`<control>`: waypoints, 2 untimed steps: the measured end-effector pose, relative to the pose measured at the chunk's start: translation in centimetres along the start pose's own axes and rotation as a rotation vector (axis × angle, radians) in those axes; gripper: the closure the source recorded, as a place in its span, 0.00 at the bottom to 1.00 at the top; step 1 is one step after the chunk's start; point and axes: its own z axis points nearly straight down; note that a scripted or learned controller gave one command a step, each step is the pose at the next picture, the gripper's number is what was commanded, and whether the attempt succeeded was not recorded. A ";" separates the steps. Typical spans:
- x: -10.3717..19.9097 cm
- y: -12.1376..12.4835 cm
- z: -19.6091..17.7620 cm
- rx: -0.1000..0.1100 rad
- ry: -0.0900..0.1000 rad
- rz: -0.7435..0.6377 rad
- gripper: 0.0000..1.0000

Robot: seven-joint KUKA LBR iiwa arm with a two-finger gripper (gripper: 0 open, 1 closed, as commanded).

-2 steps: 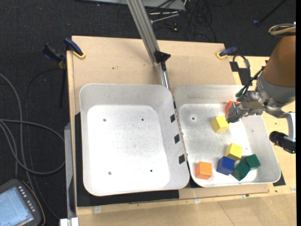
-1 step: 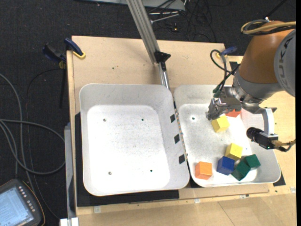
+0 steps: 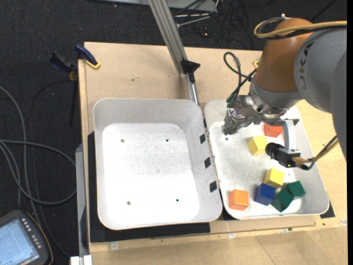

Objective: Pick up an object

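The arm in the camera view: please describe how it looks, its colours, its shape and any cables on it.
The arm is thick and rounded, grey, with a wide orange band above the wrist. A yellowish cable loops over the orange part, and dark cables run down beside the wrist. The gripper below is small, dark grey metal, much thinner than the arm.

One fixed overhead camera, slanted down over both bins [image 3: 99,120]

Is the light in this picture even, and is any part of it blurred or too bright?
Camera view: the light is soft and even; the left bin looks bright yet keeps its speckles. The gripper is slightly soft. The blocks throw faint shadows; the floor is dark.
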 end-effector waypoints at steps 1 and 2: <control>4.5 2.1 -1.3 -0.003 0.000 0.001 1.00; 9.9 4.1 -2.4 -0.003 0.001 0.000 1.00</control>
